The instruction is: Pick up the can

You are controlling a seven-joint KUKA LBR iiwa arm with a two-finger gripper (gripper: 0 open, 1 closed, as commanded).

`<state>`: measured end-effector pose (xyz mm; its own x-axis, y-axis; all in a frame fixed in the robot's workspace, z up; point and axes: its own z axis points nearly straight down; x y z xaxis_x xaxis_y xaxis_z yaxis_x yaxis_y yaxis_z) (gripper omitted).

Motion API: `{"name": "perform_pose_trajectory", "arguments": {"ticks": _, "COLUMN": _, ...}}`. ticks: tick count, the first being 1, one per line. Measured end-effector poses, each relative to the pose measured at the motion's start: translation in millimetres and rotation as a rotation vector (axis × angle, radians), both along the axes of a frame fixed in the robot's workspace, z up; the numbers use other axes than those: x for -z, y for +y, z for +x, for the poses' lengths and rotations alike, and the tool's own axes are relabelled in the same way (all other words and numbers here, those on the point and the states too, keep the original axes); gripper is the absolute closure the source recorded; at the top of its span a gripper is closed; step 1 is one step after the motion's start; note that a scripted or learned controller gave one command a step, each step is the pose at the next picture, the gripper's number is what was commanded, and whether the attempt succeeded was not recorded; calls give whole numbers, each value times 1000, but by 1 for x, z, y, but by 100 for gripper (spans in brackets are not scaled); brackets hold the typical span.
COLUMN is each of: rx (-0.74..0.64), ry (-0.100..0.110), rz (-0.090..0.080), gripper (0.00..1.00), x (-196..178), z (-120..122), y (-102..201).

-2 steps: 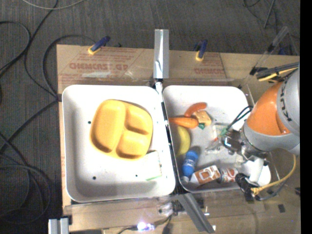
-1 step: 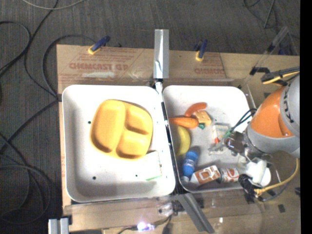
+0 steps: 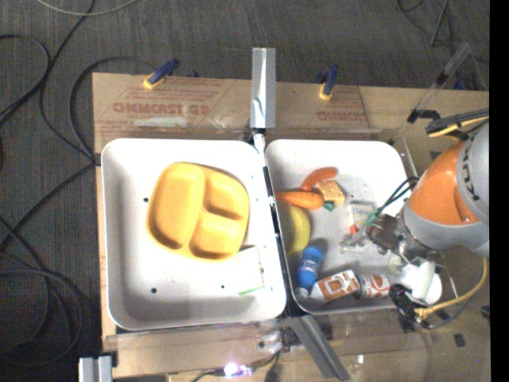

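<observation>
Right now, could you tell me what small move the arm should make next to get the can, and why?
Probably shift the gripper toward the near wall and lower over the can. The can lies on its side along the right bin's near edge, beside a blue bottle; the gripper hangs above the bin floor farther back, with nothing visibly between its fingers.

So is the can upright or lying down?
Lying down. The can rests on its side along the near edge of the right bin, its long side showing, next to the blue bottle.
</observation>
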<state>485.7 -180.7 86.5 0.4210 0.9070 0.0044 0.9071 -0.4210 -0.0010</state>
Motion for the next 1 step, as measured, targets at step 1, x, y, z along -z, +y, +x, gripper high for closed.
{"name": "perform_pose_trajectory", "arguments": {"ticks": 1, "rx": 17, "ry": 2, "rz": 1, "gripper": 0, "x": 0, "z": 7, "y": -5}}
